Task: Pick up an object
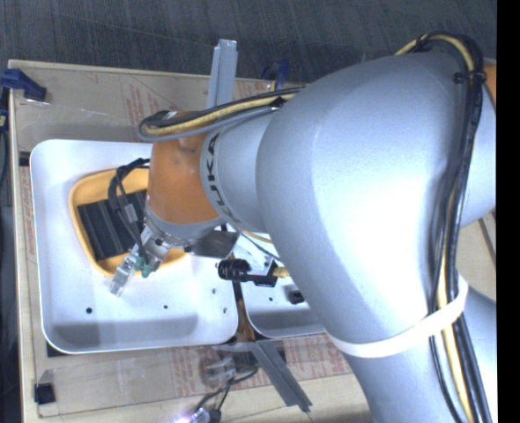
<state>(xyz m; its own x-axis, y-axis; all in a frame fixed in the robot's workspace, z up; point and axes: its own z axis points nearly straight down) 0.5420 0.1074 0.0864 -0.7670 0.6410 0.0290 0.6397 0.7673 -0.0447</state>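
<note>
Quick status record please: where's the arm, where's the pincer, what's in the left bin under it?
arm: grey arm reaches in from the right, covering most of the right bin
pincer: pincer low over the left bin
object: yellow tray with a black ridged insert, beside the pincer
grasp: nothing seen between the fingers

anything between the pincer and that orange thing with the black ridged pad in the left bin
Nothing visible does. The pincer hangs over bare bin floor at the orange object's near edge; the arm's wrist covers that object's right part.
</note>
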